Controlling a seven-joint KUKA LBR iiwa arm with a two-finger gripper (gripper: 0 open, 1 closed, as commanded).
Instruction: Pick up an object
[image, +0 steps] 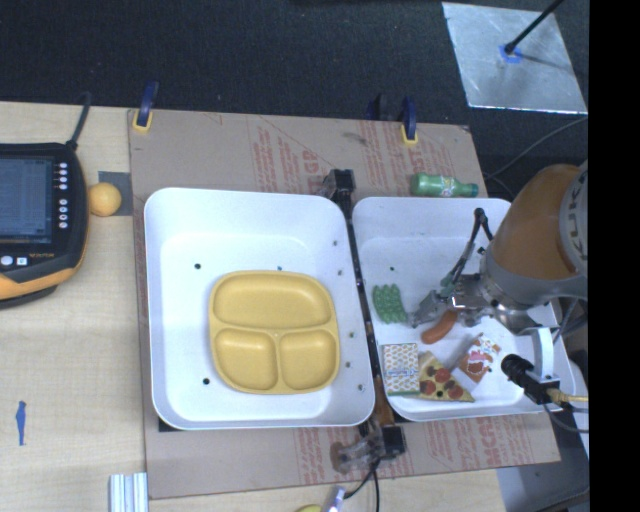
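end effector (447, 302) seemingly touching hot dog (440, 326), mid right bin (420, 222).

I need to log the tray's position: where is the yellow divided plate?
The yellow divided plate lies in the left bin, near its middle, across the divider from the toy food.

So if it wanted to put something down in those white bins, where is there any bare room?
The left bin has a bare floor strip behind the yellow tray, toward the far wall. The right bin is bare along its far wall. Its near half is crowded: green toy, sausage, patterned card, pizza slice, and the gripper.
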